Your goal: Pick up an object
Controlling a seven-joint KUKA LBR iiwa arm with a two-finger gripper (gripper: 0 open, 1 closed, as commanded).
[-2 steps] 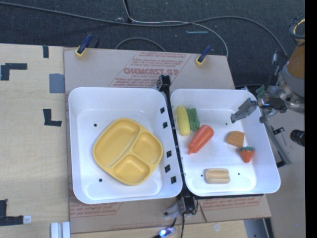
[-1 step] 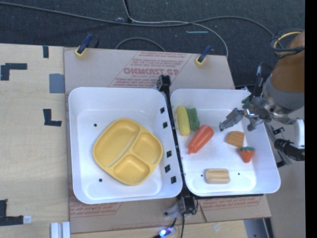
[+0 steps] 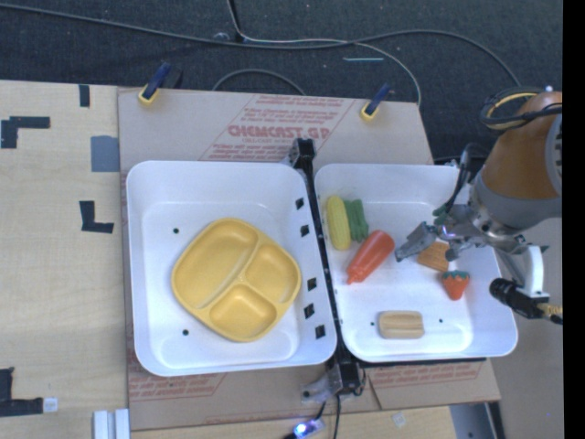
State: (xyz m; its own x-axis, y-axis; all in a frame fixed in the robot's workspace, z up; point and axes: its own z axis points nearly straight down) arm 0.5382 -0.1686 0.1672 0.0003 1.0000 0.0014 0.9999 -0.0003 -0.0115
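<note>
My gripper (image 3: 428,249) hangs low over the right part of the right bin (image 3: 484,186), open, its dark fingers spread. A small orange-brown piece (image 3: 435,257) lies on the bin floor between and just under them; nothing is lifted. Just right of it sits a small red-orange toy with a green top (image 3: 455,284). To the left lies an orange carrot-like toy (image 3: 369,256), and beyond it a yellow corn cob (image 3: 337,222) beside a green vegetable (image 3: 356,218). A tan bread-like block (image 3: 400,325) rests near the bin's front wall.
The left bin (image 3: 146,245) holds a yellow divided plate (image 3: 236,277). A black divider with clips (image 3: 315,245) runs between the two bins. The arm's orange-banded wrist (image 3: 521,167) reaches in over the right bin's right rim. Cables trail across the dark floor behind.
</note>
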